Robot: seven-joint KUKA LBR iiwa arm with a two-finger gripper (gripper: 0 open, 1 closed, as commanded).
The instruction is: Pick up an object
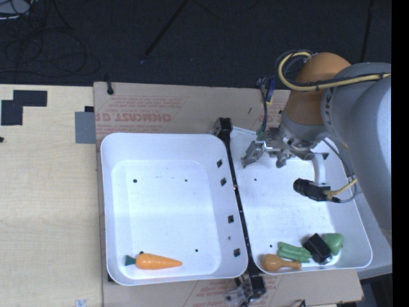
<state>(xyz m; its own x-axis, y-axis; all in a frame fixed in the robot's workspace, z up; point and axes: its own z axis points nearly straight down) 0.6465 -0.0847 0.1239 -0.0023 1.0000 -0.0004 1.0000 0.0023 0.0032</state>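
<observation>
Carrot left, gripper over the right bin.

I see a smooth orange carrot [158,261] in the left bin's [118,171] near corner, well apart from my gripper [265,155], whose fingers spread wide around nothing above the right bin [358,235]; its near edge holds a tan pear-shaped toy [279,263], green pieces [295,251] and a black block [317,247].

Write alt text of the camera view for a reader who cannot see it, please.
A grey robot arm's gripper hangs over the right white bin, which holds a green toy vegetable and a black block. The left white bin holds an orange toy carrot.
</observation>
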